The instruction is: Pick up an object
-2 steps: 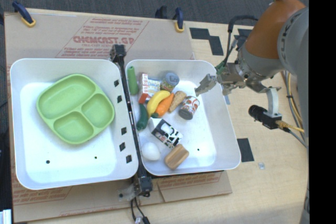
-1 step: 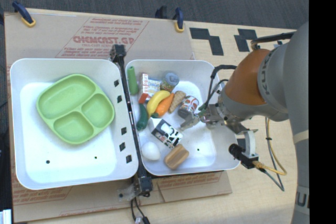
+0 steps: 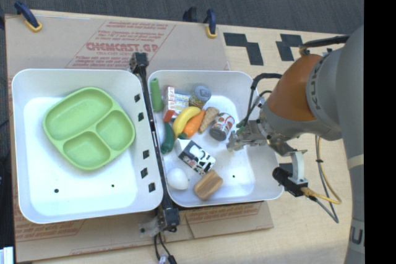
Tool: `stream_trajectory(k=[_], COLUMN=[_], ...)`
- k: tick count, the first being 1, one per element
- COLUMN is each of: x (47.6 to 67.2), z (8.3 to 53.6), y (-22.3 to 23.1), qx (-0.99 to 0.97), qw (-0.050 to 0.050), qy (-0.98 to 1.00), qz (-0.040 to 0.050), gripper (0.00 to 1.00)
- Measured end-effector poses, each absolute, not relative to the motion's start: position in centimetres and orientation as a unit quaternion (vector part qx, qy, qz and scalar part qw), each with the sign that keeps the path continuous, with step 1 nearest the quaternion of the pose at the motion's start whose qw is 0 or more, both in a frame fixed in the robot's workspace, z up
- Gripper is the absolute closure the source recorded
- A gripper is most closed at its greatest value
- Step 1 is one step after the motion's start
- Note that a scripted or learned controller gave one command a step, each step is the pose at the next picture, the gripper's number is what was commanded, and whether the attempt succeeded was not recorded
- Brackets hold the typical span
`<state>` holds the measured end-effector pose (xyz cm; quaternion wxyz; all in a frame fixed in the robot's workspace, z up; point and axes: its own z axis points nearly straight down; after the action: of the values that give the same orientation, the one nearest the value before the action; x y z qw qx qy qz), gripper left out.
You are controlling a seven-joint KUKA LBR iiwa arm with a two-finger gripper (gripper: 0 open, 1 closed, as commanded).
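1. Reaching in from 3 o'clock, the arm puts its hand low over the right bin, at the bin's 3 o'clock side.
2. How far the hand is open cannot be told: its tip is a small grey blur. Nothing can be seen gripped in it.
3. Just beside the hand, at its 10 o'clock, lies a can with a red and white label; the writing on it is too small to read. Whether hand and can touch cannot be told.
4. The right bin also holds a banana, a carrot against it, and a brown piece between carrot and can.
5. At the bin's 12 o'clock are a small box with red print, not readable, and a grey tin.
6. Along the bin's 9 o'clock wall lie a light green piece and a dark green one.
7. Near the centre is a black and white carton; at 6 o'clock, an egg and a bread roll.
8. The left bin holds a green divided plate.
9. Cardboard on the tabletop, at 12 o'clock from the bins, bears red print reading "CHEMCAST GP"; the smaller lines are illegible.
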<state>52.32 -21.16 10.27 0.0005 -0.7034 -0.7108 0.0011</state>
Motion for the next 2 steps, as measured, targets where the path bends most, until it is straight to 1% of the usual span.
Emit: stream_trajectory(k=[1, 2], x=[55.68, 55.65], z=[21.89, 21.83], y=[-19.42, -19.42], qx=[-0.705, -0.705], qw=[-0.001, 0.000], qy=[-0.709, -0.709], qz=[-0.0005, -0.0003], gripper=[1.00, 0.00])
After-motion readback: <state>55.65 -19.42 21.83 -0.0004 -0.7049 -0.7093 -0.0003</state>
